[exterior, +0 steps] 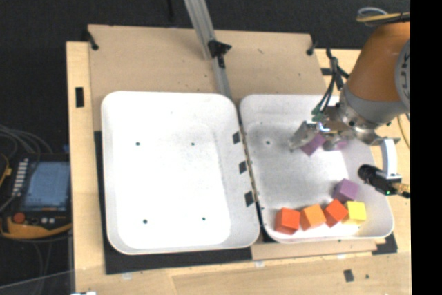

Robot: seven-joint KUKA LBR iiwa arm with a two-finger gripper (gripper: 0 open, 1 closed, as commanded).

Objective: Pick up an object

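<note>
My gripper hangs over the upper middle of the right bin. A small purple block sits between its two grey fingers, and the gripper is shut on it. Along the bin's front edge lies a row of blocks: a red-orange one, an orange one, another red-orange one and a yellow one. Just behind the row rests a second purple block.
The left bin lies beside the right one, their rims meeting near the middle. A slanted metal pole rises from behind the bins. The arm's grey and orange body covers the right bin's far right corner.
</note>
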